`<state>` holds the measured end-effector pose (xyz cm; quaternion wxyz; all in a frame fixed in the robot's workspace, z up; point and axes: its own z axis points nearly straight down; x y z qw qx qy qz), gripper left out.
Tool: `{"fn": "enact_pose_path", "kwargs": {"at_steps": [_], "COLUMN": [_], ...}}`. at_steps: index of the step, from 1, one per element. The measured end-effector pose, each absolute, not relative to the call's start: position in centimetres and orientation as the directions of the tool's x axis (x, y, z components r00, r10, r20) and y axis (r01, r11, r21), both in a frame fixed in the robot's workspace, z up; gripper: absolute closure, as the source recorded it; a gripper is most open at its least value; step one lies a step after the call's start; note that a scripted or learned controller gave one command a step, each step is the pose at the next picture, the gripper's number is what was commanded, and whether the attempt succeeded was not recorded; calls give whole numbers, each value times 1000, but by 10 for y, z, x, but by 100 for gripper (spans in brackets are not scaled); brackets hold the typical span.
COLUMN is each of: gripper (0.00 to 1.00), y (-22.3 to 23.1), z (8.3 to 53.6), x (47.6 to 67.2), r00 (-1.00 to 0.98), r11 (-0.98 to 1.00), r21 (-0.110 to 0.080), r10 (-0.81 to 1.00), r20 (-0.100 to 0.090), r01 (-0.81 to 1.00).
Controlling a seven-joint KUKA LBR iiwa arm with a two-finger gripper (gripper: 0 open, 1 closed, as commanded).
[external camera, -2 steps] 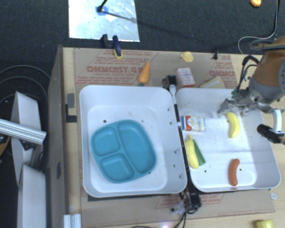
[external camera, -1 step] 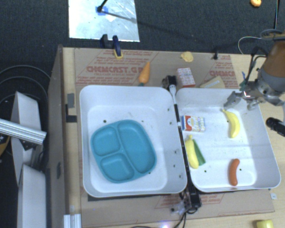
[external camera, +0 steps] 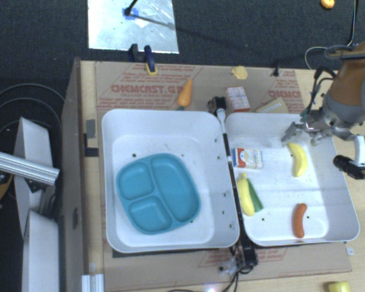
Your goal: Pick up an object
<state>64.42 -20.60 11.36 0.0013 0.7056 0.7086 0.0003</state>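
Above the far right corner of the right bin [external camera: 347, 221], the gripper [external camera: 306, 132] hangs with its metal fingers spread apart and nothing between them. The arm [external camera: 353, 84] carrying it enters from the right, grey at the wrist with an orange band above.

Just beside the gripper, toward the near edge, a yellow banana [external camera: 298, 159] lies on the bin floor, close to the fingertips; contact cannot be confirmed. Along the bin's left wall sits a small white and orange carton [external camera: 249, 158], flat on the floor. Nearer the front, against the same wall, lies a yellow and green corn cob [external camera: 248, 196]. A reddish sausage [external camera: 299, 219] lies near the front edge, right of centre, well apart from the corn.

The left bin [external camera: 128, 132] holds a blue divided plate [external camera: 158, 192] with three compartments, set toward its front left.

On the bench [external camera: 140, 87] behind the bins lie a carrot [external camera: 185, 93] at the left bin's far edge, a small patterned box [external camera: 238, 98] near the gap between the bins, and a small yellow item [external camera: 239, 73] close to the bench's far edge.
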Motion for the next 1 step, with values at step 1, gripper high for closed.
{"fn": "enact_pose_path", "kwargs": {"at_steps": [1], "gripper": [0], "y": [-206], "z": [117], "x": [636], "r00": [-2], "r11": [2], "r21": [1], "r10": [1000], "r20": [-1], "r01": [1000]}}
